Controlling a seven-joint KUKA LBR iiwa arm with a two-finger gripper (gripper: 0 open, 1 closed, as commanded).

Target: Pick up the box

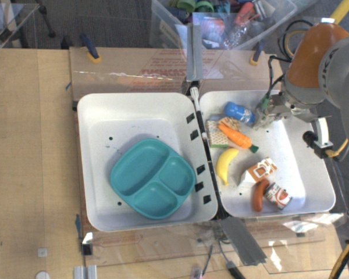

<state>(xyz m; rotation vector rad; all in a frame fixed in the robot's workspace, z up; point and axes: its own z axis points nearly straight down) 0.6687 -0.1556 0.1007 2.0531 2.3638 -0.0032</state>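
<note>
Box (pixel 262 170): a small carton printed in orange-brown and white, lying tilted in the right bin (pixel 305 156), toward that bin's near half. Taking the banana (pixel 225 164) as landmark, the box lies just to the banana's right, apart from it by a narrow strip of bin floor. A sausage (pixel 257 195) lies on the near side of the box, its upper end touching or almost touching the carton; a small red-and-white packet (pixel 277 196) lies beside the sausage, further from the banana. A carrot (pixel 235 135) and a blue item (pixel 239 112) lie on the far side of the banana. Handling, by judgement: the box is probably a light, hollow toy carton with thin walls and smooth printed faces; it should be stiff enough for a moderate pinch but may slide or dent under excess force. Recommended hold: across the two long flat sides at mid-length, clear of the sausage. Gripper (pixel 269 110): positioned low over the far part of the right bin, beyond the banana and next to the blue item, well apart from the box. The opening between its tips cannot be determined at this resolution. Nothing is seen held.
</note>
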